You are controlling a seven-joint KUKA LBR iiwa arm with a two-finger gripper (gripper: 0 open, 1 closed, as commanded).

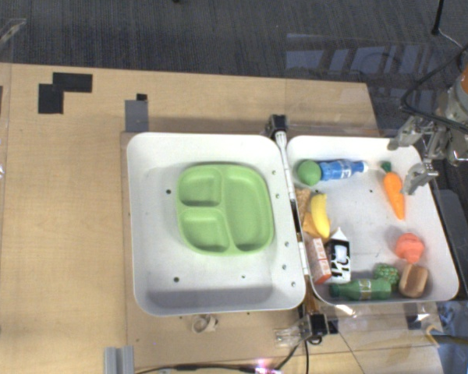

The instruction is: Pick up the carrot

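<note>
The orange carrot (395, 194) with a small green top lies in the right bin (444, 232), near its far right corner, pointing toward the front. My gripper (410, 159) hovers above the bin's far right rim, just right of and above the carrot. Its two grey fingers (416, 179) stand open with nothing between them. The carrot rests on the bin floor, apart from the other items.
The right bin also holds a green ball (308, 171), blue bottle (342, 169), banana (318, 215), small carton (340, 257), green bottle (363, 288), broccoli (387, 272), orange-pink fruit (409, 246) and brown lump (413, 280). A green divided plate (222, 209) lies in the left bin.
</note>
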